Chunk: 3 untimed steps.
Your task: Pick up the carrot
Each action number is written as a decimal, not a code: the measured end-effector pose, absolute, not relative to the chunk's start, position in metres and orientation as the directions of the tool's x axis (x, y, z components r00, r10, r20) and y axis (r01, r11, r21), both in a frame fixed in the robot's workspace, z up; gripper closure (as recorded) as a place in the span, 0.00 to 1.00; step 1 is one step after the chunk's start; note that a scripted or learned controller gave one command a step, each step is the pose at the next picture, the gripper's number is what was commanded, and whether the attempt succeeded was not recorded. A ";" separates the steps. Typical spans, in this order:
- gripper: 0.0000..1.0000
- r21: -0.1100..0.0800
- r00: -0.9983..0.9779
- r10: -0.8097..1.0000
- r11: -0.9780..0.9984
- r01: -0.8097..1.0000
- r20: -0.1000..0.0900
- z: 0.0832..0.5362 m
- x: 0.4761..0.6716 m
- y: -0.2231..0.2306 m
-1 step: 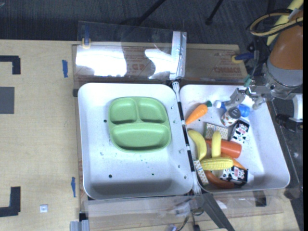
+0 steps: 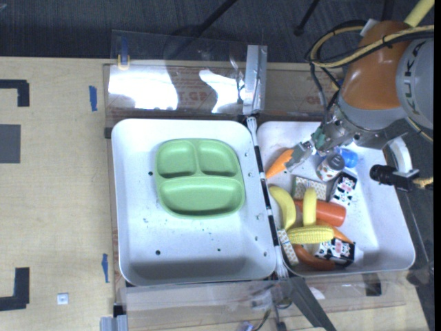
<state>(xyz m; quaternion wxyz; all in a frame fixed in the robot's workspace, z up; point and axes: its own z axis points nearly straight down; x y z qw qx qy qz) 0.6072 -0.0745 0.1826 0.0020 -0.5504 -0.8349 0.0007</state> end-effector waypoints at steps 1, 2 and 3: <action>0.00 -0.001 -0.670 0.742 0.670 0.742 0.003 0.183 0.601 -0.052; 0.00 0.001 -0.886 0.463 0.886 0.463 0.002 0.183 0.571 -0.090; 0.00 0.002 -0.759 0.651 0.759 0.651 -0.003 0.227 0.581 -0.079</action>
